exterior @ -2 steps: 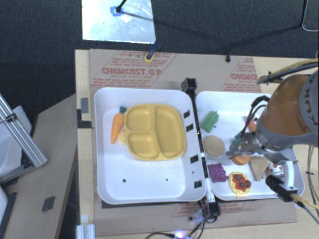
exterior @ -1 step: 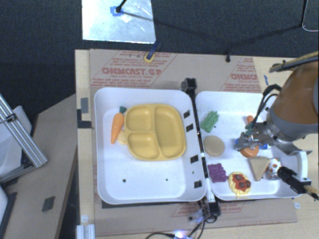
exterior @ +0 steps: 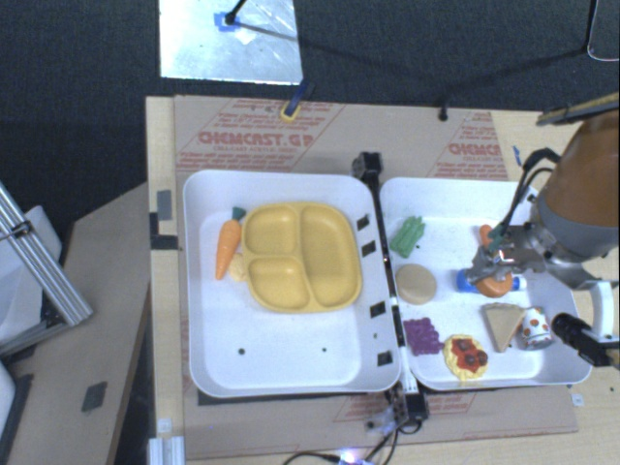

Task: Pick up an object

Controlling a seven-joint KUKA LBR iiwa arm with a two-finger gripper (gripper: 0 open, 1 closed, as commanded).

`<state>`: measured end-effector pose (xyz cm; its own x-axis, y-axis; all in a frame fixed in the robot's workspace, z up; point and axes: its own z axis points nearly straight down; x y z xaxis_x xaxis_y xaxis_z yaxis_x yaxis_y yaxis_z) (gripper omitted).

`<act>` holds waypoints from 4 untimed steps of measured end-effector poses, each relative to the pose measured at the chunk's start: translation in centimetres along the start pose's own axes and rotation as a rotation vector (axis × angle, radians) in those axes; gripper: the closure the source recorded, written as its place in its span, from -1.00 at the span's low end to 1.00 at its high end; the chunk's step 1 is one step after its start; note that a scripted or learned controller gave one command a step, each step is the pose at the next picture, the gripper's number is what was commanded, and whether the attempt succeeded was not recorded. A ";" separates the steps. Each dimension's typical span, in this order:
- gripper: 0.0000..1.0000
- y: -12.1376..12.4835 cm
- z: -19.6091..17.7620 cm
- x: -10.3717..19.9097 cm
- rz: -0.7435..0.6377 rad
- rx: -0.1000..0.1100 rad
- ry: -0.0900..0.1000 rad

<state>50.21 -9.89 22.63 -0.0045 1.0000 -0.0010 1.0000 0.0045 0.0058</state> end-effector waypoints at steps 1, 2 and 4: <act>1.00 4.6 0.8 4.0 -0.004 0.001 0.001; 1.00 9.3 1.2 7.1 -0.004 0.001 0.002; 1.00 15.2 -0.1 14.2 -0.003 0.001 0.002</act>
